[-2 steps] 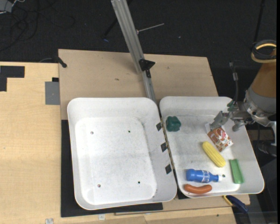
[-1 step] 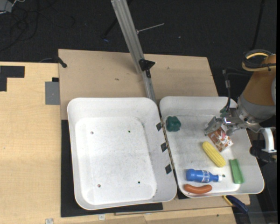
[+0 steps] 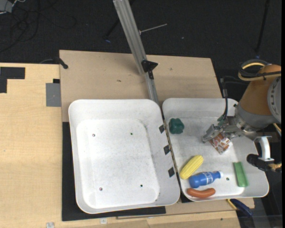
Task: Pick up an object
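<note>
Both bins are white: the left bin [image 3: 85,113] carries faint dark speckling and a few small dark dots, the right bin [image 3: 194,109] is plainer. In the right bin, a dark green lump [image 3: 175,126] lies at the far left, a yellow corn cob [image 3: 192,166] nearer, a blue bottle [image 3: 204,178] with a white label, a red-orange sausage [image 3: 201,192], a bright green block [image 3: 240,174], and a red-and-white patterned packet [image 3: 222,142]. The arm [image 3: 256,99] shows orange above grey. The bench [image 3: 19,141] is pale wood.
</note>
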Tool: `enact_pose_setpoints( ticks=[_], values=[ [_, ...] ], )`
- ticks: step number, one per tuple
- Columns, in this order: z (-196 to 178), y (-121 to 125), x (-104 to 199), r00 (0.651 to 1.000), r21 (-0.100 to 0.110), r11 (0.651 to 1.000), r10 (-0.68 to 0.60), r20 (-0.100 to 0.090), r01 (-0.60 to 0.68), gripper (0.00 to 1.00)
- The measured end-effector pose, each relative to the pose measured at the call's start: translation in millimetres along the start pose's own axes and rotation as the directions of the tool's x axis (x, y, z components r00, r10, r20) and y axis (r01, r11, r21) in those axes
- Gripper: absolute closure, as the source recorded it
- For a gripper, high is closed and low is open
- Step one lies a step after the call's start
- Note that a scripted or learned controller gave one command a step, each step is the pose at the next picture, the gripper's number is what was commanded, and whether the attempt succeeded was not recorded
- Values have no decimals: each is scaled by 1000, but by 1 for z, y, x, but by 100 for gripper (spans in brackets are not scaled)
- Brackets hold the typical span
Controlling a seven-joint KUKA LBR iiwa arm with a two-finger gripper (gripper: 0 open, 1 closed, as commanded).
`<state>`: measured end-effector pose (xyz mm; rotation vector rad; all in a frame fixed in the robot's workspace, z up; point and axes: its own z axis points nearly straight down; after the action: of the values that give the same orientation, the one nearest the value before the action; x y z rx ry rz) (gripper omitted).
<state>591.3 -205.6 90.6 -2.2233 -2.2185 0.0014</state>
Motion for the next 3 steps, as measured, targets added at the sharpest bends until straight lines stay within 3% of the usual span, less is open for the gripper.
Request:
enact_pose_setpoints(
  ticks=[1,3],
  values=[
    [-11,-1,0,1000,2,1000,3,-1,-3,100],
    [-118,7,-3,1000,-4,1000,-4,1,4,100]
  ],
)
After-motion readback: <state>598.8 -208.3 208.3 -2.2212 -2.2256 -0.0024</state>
